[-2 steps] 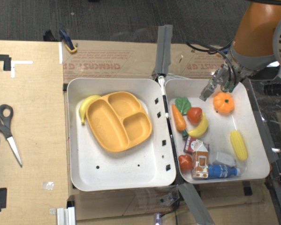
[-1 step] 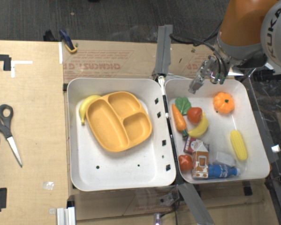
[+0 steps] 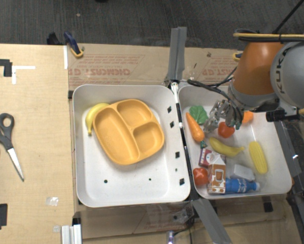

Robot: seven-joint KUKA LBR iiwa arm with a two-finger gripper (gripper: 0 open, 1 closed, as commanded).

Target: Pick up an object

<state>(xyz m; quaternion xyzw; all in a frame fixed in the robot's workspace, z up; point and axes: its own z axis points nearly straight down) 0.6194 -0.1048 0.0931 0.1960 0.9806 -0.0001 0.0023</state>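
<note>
Nearest the camera, along the front wall of the right bin (image 3: 281,187): a blue bottle (image 3: 241,185) lying on its side, a small printed carton (image 3: 217,179) beside it, a red tomato (image 3: 200,175) at the carton's left; just behind, a second small carton (image 3: 206,157) and a corn cob (image 3: 258,157) toward the bin's right side. Mid-bin: a yellow banana (image 3: 225,147) lying across, a carrot (image 3: 195,127) slanted along the left wall, a green leafy piece (image 3: 198,113) behind it. Above the banana: the gripper (image 3: 223,118), descended over a red round piece (image 3: 226,130) and seemingly touching or just above it; fingers (image 3: 213,117) metallic, tangled in view with cable and wrist, so openness cannot be told, nor any grasp confirmed. An orange piece (image 3: 247,117) just right of the wrist, partly hidden. In the left bin (image 3: 86,177): a yellow divided plate (image 3: 129,130), tilted, with a second banana (image 3: 93,117) touching its left rim. At far left on the surface (image 3: 35,126): scissors (image 3: 8,141). Farthest back: a blue clip (image 3: 72,43) at the cardboard's edge.
</note>
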